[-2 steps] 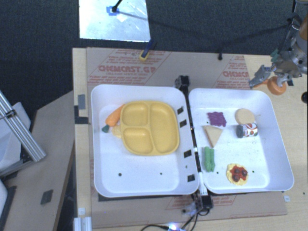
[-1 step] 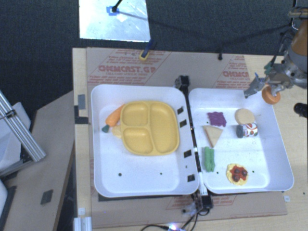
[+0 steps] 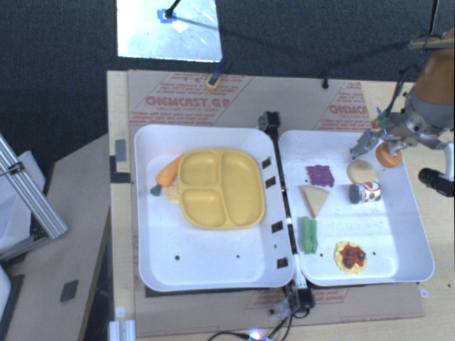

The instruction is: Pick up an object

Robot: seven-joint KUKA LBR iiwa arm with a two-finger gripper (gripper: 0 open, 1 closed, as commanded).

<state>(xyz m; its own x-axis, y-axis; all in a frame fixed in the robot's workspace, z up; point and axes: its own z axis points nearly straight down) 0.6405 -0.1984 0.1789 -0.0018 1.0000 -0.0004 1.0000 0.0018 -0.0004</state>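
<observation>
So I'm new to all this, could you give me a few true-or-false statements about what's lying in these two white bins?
1. The yellow tray lies in the left bin. True.
2. The carrot sits in the right bin. False: it is in the left bin, against the tray's left edge.
3. The purple grapes are in the right bin. True.
4. The small pizza lies at the far end of the right bin. False: it lies near the front edge.
5. The green pod lies in the right bin, near the divider. True.
</observation>
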